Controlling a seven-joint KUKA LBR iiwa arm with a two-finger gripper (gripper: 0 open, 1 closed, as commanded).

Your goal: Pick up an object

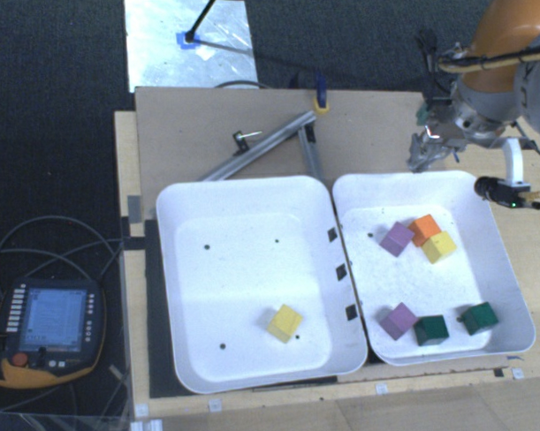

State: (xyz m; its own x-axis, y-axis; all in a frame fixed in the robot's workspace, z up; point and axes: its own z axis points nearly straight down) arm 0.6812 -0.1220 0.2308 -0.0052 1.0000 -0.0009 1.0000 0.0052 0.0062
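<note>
Camera view from above, at a slant: we see two shallow white plastic bins side by side, the left bin (190,204) holding one yellow block (284,323) toward its near side, the right bin (496,238) holding six blocks. The two-finger gripper (424,152) hangs above the far rim of the right bin, just outside its corner; nothing lies between its fingers, and we cannot tell from this angle how far apart they stand. No object has been picked yet. We judge the main risk to lie in crowding: the purple block (396,238), orange block (425,228) and second yellow block (438,247) touch one another, so a descent there could wedge a finger on a neighbour or push the cluster aside. Along the near wall, the second purple block (399,320) and dark green block (430,329) sit pressed together, and the other green block (479,318) lies close to the rim, leaving little room for a finger on the wall side. The lone yellow block in the left bin has open floor all round it and, in our judgement, offers the cleanest approach, though it is well apart from the gripper.
</note>
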